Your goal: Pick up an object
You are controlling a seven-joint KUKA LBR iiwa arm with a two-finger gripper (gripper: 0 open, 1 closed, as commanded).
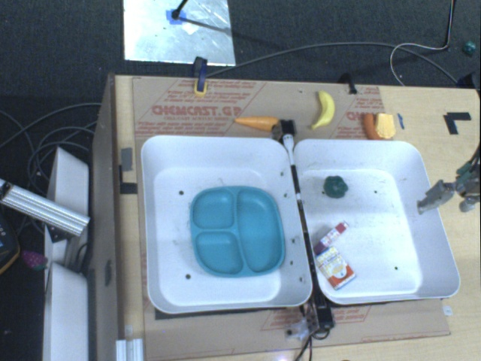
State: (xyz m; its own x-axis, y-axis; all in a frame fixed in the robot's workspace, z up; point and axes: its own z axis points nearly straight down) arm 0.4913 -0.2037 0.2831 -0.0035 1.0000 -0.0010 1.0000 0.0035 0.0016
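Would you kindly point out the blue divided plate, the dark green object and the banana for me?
Blue divided plate (237, 230), camera view: the ridge between its compartments.
Dark green object (335, 186), camera view: its middle, in the right bin.
Banana (325, 110), camera view: mid-curve, on the board behind the bins.

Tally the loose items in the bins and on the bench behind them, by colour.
Blue: 1, divided plate
Green: 1, round object
Red and white: 1, packet
Yellow: 1, banana
Orange: 2, carrot, orange-yellow item
Total: 6
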